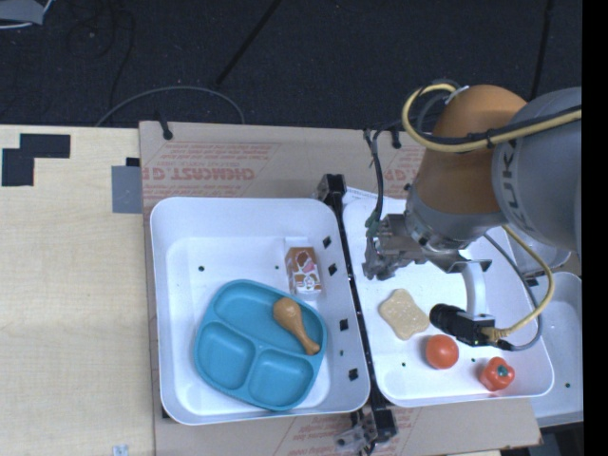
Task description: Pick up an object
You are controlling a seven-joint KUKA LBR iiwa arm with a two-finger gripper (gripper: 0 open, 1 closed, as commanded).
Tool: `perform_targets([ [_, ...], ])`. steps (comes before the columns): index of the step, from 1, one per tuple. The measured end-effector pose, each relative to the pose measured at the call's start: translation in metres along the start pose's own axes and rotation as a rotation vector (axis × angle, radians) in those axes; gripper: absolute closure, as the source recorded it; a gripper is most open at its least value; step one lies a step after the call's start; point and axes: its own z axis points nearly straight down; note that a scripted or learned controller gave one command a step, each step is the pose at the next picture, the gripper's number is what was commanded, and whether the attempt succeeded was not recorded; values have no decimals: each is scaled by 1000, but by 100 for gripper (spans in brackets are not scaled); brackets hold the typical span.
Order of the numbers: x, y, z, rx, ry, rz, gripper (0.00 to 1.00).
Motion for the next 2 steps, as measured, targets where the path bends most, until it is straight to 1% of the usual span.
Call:
perform_targets([
  [1,49,-4,5,0,-1,0,100],
  [2,92,-28,7,2,-1,0,100],
])
